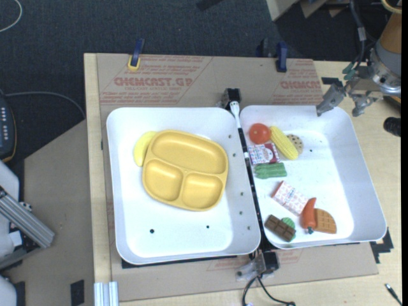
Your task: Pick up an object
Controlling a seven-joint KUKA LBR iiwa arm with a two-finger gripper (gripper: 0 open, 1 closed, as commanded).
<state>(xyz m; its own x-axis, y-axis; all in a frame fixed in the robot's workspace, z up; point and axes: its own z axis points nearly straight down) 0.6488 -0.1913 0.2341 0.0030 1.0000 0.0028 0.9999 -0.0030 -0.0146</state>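
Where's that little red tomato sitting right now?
The tomato lies in the right bin, near its upper-left corner, touching the yellow corn cob on its right, just above a red-and-white packet.

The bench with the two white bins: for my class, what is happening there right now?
A robot arm's claw hovers open over the top right corner of the right bin, holding nothing. Toy foods lie in that bin, among them a tomato, corn and a carrot. The left bin holds a yellow divided plate.
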